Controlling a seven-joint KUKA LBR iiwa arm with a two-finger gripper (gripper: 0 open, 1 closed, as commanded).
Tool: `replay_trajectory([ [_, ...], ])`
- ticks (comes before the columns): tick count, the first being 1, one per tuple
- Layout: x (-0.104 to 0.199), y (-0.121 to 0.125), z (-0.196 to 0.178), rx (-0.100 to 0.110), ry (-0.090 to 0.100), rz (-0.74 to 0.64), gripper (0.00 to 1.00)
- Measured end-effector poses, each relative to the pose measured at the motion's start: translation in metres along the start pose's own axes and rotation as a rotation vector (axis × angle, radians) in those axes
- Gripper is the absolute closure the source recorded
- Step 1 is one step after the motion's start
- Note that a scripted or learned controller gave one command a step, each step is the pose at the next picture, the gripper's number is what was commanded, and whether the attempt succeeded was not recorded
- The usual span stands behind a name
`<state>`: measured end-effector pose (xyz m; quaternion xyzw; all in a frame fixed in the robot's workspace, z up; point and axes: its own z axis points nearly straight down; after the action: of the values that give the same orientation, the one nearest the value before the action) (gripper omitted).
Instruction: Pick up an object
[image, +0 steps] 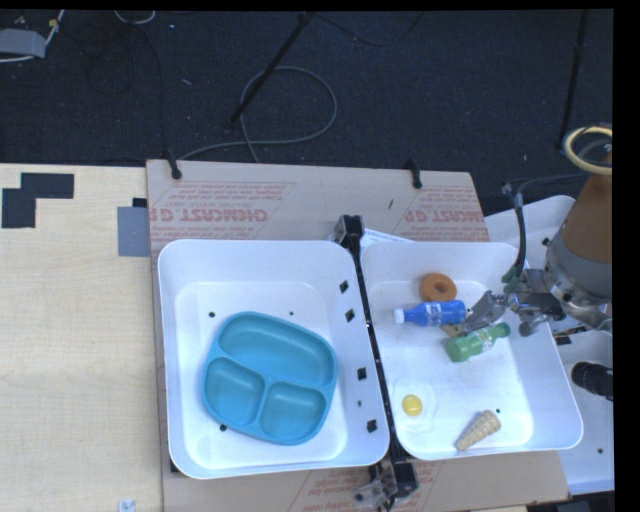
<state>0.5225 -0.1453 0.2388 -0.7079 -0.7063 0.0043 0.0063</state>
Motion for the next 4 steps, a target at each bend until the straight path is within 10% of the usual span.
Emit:
replay_trajectory([
  [1, 0.000, 0.002, -0.007, -0.011, -0.002, -0.002, 0.00],
  [4, 0.001, 0.011, 0.129, -0.008, -0.001, -0.001, 0.00],
])
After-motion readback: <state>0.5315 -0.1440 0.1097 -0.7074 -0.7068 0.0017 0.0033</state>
